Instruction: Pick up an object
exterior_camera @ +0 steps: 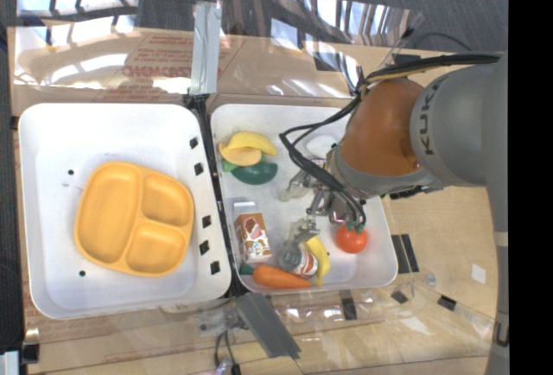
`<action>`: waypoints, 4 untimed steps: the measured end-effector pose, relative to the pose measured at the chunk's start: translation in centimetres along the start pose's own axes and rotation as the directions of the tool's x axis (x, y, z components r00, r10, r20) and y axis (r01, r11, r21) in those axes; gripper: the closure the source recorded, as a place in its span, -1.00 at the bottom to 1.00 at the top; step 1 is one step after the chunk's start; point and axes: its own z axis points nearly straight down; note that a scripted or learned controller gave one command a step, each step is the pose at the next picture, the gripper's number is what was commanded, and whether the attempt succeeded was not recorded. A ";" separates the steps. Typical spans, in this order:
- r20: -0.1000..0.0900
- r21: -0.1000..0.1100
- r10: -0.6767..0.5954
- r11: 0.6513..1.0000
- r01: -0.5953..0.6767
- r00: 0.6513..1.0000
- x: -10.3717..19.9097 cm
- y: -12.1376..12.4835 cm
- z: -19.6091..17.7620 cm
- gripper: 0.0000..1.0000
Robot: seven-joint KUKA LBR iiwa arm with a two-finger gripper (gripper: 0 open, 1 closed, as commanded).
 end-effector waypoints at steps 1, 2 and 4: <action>0.010 0.000 0.118 0.993 -0.118 0.993 -8.4 2.6 -1.2 -1.00; 0.020 0.003 0.136 0.991 -0.136 0.991 -7.5 -3.6 -10.4 -1.00; 0.014 0.002 0.123 0.992 -0.123 0.992 -10.8 -3.2 -0.8 1.00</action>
